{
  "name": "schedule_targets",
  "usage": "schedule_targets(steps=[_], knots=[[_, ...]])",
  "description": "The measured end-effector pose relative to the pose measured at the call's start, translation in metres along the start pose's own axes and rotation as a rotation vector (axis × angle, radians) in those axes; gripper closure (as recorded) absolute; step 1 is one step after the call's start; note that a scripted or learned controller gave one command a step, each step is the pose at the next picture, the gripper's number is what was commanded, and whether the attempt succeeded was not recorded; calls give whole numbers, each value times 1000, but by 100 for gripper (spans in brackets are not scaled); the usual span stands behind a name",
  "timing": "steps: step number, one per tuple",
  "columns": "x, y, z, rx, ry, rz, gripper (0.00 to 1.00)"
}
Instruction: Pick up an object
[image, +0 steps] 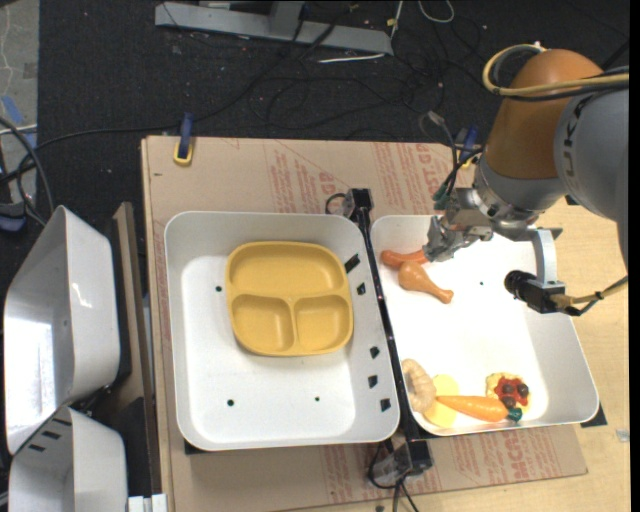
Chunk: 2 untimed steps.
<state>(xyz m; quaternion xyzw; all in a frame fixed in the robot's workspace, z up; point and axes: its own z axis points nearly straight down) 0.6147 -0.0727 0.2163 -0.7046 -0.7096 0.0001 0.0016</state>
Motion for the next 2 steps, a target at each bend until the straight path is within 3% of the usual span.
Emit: schedule_targets(steps=[1,2], knots=[[50,-9,6,0,0,0,100],[99,-33,-5,-1,1,-1,100]])
